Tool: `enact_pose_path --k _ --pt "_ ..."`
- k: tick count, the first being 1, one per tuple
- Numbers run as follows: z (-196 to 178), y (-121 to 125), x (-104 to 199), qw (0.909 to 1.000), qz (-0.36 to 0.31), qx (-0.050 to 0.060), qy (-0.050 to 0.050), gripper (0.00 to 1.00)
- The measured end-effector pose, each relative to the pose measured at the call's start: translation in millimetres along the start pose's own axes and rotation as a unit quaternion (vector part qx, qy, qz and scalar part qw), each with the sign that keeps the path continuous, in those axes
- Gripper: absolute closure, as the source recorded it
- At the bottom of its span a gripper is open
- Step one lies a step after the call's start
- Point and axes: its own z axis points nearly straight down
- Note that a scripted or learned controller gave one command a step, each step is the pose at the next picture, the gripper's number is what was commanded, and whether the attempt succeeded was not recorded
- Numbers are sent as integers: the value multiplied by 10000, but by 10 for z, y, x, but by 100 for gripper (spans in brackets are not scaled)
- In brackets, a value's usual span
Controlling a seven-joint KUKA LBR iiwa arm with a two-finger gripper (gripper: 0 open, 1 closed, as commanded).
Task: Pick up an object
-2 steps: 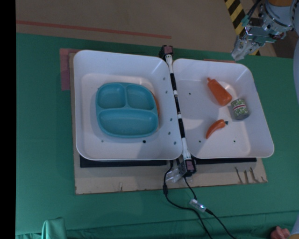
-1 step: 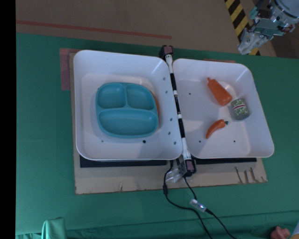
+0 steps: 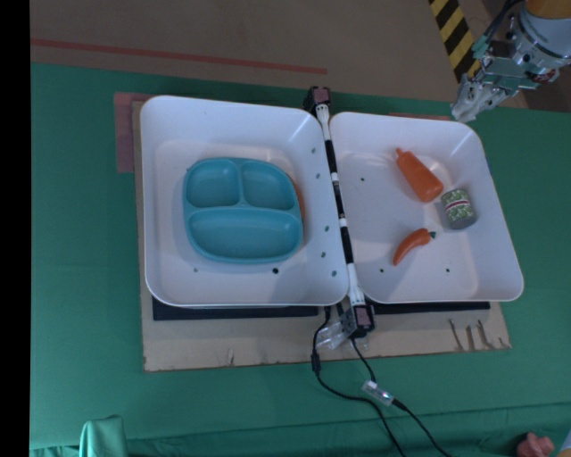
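The right bin (image 3: 482, 268) holds an orange bottle (image 3: 418, 175) at its upper middle, a small grey can (image 3: 457, 209) with a green and red label to its lower right, and an orange-red chili pepper (image 3: 411, 245) below them. My gripper (image 3: 467, 107) hangs at the top right, above the far right corner of that bin, well clear of all three objects. Nothing shows between its fingers.
The left bin (image 3: 169, 134) carries a teal three-compartment plate (image 3: 241, 210). A hinge strip with clamps (image 3: 336, 201) runs between the bins. Cables (image 3: 357, 375) trail over the green cloth in front. Yellow-black hazard tape (image 3: 453, 27) marks the floor behind.
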Motion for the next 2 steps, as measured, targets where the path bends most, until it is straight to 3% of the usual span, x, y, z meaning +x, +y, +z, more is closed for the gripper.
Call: enact_pose_path --k 2 --pt "515 -984 -2 10000 1 -1 3 100"
